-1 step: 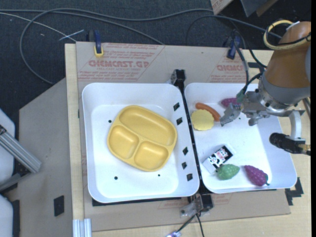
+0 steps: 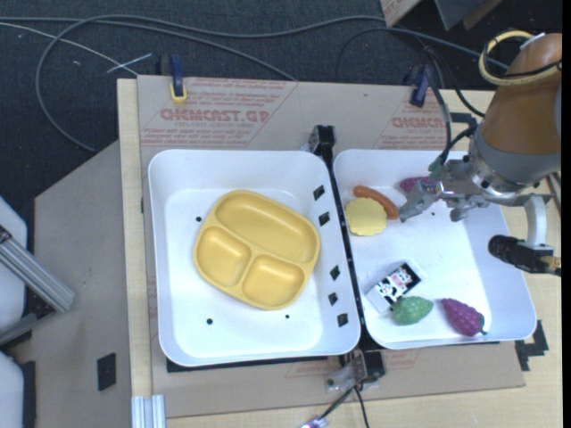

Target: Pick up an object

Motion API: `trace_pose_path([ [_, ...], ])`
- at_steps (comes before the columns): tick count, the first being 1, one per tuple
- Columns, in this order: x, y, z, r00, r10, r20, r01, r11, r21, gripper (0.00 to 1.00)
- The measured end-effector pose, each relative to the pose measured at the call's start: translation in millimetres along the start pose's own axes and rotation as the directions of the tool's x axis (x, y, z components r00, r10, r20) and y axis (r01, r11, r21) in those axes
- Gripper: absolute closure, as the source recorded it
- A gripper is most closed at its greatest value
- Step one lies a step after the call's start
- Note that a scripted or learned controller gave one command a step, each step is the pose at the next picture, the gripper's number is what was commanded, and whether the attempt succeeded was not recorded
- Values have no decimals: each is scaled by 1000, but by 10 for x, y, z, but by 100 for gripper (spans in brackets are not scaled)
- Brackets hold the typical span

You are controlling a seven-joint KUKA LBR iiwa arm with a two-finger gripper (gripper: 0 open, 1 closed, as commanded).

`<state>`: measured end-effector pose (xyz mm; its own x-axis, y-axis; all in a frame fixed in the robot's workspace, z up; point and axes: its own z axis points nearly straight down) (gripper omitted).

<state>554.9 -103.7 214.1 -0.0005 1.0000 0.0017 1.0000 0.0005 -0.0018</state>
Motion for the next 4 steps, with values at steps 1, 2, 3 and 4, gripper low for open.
trace_pose_path([
  [1, -100, -3, 539, 1000, 2, -1, -2, 1000, 5, 0],
  [2, -127, -45, 1168, 1000, 1, -1, -1, 1000, 7, 0],
  [3, -121, -48, 1301, 1000, 1, -1, -1, 1000, 3, 0],
  [4, -121, -38, 1181, 1000, 1, -1, -1, 1000, 0, 100],
])
